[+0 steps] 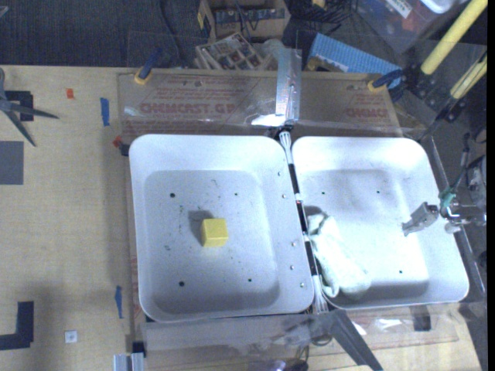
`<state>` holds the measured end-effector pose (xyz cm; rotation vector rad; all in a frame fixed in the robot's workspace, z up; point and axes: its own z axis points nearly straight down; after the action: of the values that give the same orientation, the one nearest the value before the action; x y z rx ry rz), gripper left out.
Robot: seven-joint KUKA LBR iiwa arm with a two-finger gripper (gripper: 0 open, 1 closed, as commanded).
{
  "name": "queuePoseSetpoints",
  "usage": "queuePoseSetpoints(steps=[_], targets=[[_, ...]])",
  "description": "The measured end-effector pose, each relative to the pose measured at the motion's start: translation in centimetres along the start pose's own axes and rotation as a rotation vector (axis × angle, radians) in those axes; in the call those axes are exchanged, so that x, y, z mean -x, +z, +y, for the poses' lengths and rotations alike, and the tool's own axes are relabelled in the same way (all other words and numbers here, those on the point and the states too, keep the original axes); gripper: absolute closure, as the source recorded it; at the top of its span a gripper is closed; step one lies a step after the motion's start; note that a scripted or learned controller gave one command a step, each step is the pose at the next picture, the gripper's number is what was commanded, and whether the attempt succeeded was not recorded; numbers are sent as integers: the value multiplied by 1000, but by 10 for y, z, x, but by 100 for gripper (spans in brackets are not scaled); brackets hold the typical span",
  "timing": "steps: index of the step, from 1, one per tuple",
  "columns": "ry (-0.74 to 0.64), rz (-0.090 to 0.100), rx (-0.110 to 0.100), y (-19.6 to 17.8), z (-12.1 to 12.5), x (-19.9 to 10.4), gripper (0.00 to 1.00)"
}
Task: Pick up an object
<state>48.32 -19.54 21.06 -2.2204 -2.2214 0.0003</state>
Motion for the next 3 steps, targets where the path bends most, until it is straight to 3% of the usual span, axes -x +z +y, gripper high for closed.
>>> queuePoseSetpoints(steps=[1,2,3], targets=[[135,-2,10,123,-1,-50,0],[135,-2,10,123,-1,-50,0],[137,-2,14,112,0,-49,100]])
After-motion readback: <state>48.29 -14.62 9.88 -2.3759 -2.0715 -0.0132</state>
